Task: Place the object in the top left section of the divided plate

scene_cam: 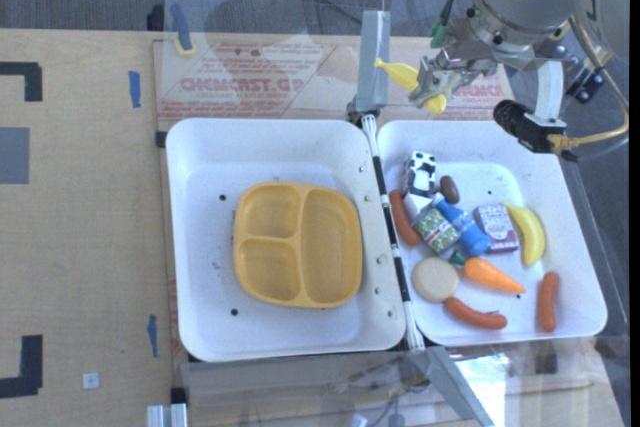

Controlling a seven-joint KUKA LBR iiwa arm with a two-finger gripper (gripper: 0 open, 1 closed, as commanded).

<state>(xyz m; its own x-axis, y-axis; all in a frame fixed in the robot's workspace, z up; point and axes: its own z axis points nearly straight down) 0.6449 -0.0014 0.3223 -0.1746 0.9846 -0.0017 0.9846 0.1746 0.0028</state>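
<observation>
The gripper (436,87) hangs above the far edge of the right bin (585,310), and a small yellow object (400,73) sits up by its fingers; it looks pinched between them, though the tips are too small here to be sure they are clamped on it. The yellow divided plate (298,243) lies in the left bin (190,215), well apart from the gripper. To do this step well, the arm should carry the piece leftward high over the wall between the bins, stop over the plate's top left section, and lower before letting go. The section is small, so a drop from height would likely bounce the piece into a neighbouring compartment
</observation>
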